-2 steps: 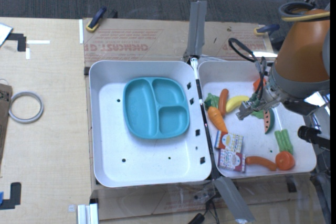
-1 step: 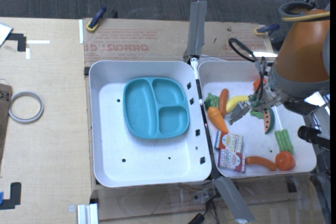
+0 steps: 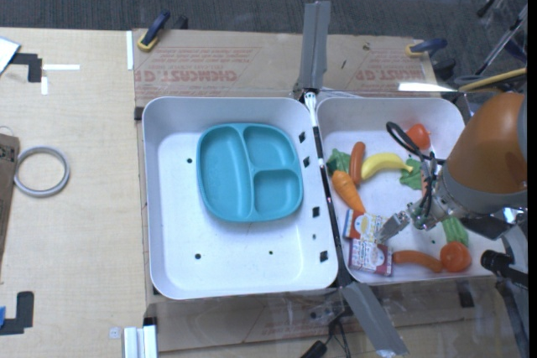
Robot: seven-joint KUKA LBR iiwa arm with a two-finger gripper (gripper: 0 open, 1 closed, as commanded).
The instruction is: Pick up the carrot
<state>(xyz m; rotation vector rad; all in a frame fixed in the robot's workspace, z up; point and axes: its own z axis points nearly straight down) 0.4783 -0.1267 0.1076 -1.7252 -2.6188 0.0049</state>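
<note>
Camera view: carrot (image 3: 346,190) lies in right bin (image 3: 453,109), left side, beside sausage (image 3: 358,160) and banana (image 3: 384,165). Claw (image 3: 393,227) hovers right of it over packet (image 3: 369,246); can't tell its opening. Watch: crowding neighbours could make you grab wrong item.

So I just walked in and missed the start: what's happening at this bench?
A grey and orange robot arm reaches into the right bin, which holds toy food. Its gripper hovers low over a small red and white packet. The carrot lies apart from it, near the bin's left wall, not yet picked up. The left bin holds a blue divided plate.
</note>
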